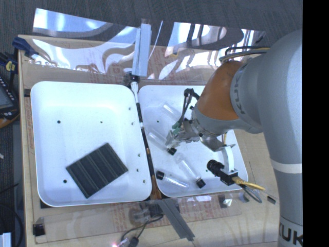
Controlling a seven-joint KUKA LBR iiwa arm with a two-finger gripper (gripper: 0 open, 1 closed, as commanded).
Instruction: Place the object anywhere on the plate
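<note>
A dark grey ribbed plate [96,170] lay flat and askew in the lower middle of the left bin [61,102], one corner towards that bin's lower right. The grey arm [262,91] came in from the right of the frame, its orange band [218,94] over the upper part of the right bin [154,101]. The gripper [174,141] was low over the middle of that bin; whether it was open, closed or holding anything could not be told, as the wrist and its fittings crowded that spot. The task's things were small clear tubes, all in the right bin and well apart from the plate. A capped tube [172,179] with a black end lay near the bin's lower left corner, a second tube [184,164] lay just above it, and a third tube [168,109] lay near the upper left, beside the wall between the bins. A small black piece [200,182] sat near the lower edge, to the right of the capped tube. The only writing that could be read was the letters "KU" [289,234] on the arm's lowest section at the bottom right, cut off there. The bins stood on a pale wooden bench [92,217].
</note>
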